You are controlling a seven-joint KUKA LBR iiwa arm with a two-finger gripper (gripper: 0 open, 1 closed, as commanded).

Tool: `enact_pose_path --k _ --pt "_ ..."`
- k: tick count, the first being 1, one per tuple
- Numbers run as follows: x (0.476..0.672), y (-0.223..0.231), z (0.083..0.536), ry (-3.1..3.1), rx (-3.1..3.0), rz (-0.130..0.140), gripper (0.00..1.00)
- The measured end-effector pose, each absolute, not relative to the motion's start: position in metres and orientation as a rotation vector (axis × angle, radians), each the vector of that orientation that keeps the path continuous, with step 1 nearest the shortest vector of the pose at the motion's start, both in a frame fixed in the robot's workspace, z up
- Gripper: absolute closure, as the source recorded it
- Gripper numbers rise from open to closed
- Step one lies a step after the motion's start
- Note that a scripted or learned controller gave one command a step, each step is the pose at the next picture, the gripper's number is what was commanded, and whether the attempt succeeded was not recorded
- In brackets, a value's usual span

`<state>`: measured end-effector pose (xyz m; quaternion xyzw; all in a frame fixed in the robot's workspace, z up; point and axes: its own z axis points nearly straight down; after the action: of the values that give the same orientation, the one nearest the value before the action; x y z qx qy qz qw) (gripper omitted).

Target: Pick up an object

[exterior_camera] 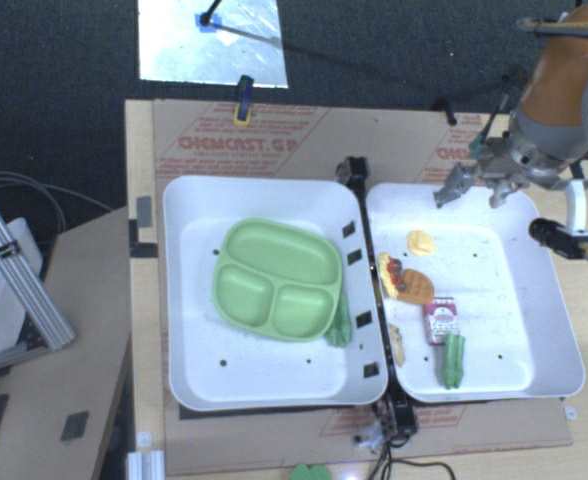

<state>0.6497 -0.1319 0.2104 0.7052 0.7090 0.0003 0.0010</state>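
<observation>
Matt green plastic tray [277, 279], smooth white plastic bins [189, 268], brown cardboard underlay [304, 133].

Single fixed camera above bench, angled down, mid-range; both bins [264, 193] framed; arm [564, 88] at right.

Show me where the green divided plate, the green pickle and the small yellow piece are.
green divided plate [277, 278], camera view, on the rib between its compartments.
green pickle [453, 360], camera view, middle of its length, right bin.
small yellow piece [420, 242], camera view, its center, right bin.
</observation>
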Motion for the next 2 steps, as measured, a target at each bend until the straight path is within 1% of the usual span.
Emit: enact_pose_path --k 1,2 --pt "0.588 -0.134 0.157 2.225 2.225 -0.005 0.0" --pt "0.606 -0.122 0.201 2.224 2.213 0.005 0.0"
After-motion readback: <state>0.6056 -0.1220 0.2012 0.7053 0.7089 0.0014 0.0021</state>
